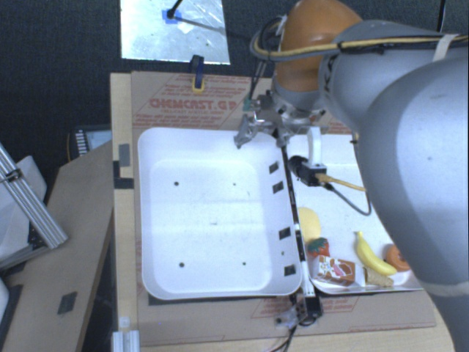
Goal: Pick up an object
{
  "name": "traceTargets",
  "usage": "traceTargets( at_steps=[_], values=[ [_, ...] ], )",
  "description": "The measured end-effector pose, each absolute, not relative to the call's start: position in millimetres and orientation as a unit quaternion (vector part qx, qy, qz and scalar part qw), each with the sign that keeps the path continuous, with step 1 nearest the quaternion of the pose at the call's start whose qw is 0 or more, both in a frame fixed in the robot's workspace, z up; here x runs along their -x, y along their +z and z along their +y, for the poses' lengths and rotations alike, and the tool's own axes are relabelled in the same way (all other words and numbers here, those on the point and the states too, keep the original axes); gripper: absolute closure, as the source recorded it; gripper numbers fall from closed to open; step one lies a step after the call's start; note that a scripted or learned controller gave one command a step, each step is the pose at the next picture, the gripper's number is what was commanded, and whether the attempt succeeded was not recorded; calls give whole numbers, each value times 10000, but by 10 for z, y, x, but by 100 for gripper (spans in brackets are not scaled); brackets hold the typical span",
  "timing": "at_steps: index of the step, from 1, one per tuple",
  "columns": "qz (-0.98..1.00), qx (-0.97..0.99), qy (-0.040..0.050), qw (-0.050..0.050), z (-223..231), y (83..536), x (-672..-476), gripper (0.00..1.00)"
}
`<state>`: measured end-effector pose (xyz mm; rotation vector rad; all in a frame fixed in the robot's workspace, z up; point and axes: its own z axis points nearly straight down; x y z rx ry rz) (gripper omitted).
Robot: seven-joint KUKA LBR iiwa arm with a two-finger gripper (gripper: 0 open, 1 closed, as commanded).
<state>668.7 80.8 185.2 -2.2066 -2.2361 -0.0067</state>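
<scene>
Arm: one grey KUKA iiwa arm (410, 145), entering from the right of the camera view, its broad grey link filling the upper right and lower right. Wrist: orange band (319, 24) above the wrist, rounded, at top centre, with cables looped beside it. Gripper (253, 132): metal two-finger unit below the band, pointing down and to the left; finger state not discernible from this angle.
</scene>
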Motion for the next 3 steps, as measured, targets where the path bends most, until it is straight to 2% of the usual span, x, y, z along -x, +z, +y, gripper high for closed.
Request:
traceTargets(
  at_steps=[1, 2, 3],
  values=[
    [-7111, 7031, 6, 23, 1606, 786, -6664, 0],
    [-7073, 7070, 2, 0, 1480, 844, -6633, 0],
    [-7075, 7067, -11, -5, 1485, 958, -6643, 100]
  ],
)
